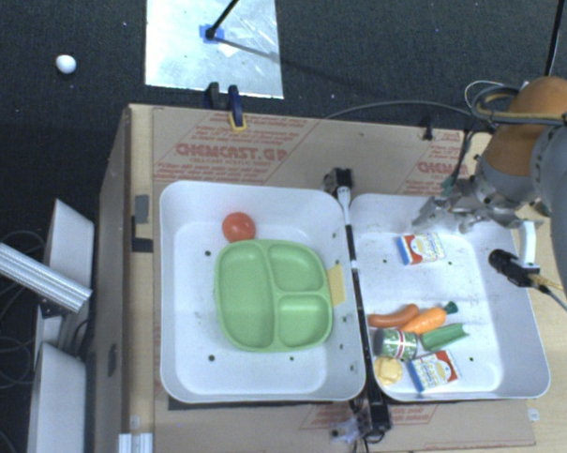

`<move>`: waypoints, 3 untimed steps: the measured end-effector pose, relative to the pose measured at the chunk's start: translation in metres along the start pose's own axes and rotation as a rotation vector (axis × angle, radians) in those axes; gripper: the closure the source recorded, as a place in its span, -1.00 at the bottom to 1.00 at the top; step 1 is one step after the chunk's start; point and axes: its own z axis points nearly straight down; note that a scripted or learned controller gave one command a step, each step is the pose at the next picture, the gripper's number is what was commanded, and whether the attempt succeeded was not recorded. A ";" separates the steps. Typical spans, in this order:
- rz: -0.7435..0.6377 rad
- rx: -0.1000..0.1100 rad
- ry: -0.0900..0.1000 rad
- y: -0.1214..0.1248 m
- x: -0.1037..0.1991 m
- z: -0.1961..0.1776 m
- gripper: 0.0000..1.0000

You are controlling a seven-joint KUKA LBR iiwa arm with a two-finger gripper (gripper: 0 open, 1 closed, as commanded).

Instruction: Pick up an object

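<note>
Gripper (444, 211) above the right bin (523, 321)
You see an orange carrot (426, 320) lying there; fingers state I cannot tell.

Hand (450, 211) above right bin (527, 349).

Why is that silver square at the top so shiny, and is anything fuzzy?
In the camera view, the foil sheet throws back light in pale patches; the white bins are evenly lit with soft shadows; the gripper looks a little blurred.
</note>
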 end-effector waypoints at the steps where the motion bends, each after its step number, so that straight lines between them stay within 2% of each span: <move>1: 0.005 0.005 0.001 -0.002 -0.005 0.012 -1.00; 3: 0.003 0.006 0.000 -0.002 -0.004 0.012 -1.00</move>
